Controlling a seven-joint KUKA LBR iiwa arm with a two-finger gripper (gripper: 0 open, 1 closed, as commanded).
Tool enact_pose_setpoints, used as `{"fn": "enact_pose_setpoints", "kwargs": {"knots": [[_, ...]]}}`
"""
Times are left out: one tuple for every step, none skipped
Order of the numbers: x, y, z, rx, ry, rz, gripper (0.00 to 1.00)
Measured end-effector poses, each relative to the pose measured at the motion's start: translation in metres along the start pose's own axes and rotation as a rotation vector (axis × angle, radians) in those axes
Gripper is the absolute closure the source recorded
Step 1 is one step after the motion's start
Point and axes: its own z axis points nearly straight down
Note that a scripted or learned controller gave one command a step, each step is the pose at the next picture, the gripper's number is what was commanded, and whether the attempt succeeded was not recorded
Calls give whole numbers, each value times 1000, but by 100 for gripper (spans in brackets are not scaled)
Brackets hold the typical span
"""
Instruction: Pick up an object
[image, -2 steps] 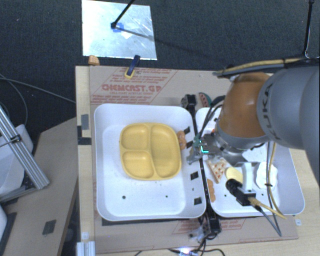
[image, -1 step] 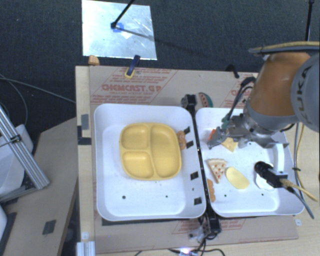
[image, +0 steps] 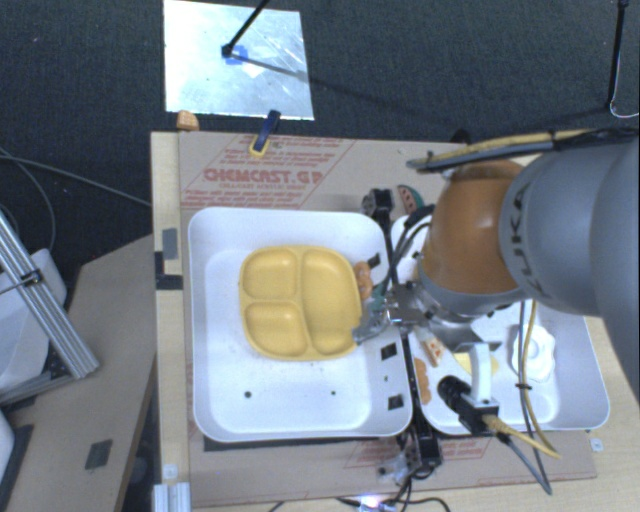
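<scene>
The arm (image: 560, 225), nearest the camera, is positioned over the right bin (image: 590, 400). Its gripper (image: 372, 320) is seen at the right rim of the yellow tray (image: 298, 302), which lies in the left bin (image: 215, 400). Finger opening and grasp cannot be determined.

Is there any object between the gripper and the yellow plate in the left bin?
Nothing visible stands between them. The gripper is already at the right edge of the yellow divided plate, which lies in the left bin. A small orange piece sits at the plate's right rim, just above the gripper, not in its way.
</scene>
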Motion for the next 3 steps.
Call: {"fn": "enact_pose_setpoints", "kwargs": {"knots": [[-5,3,-13,-9,-2,7,100],[56,70,-53,-15,0,0,100],[162,11,-65,-4,2,-6,100]]}}
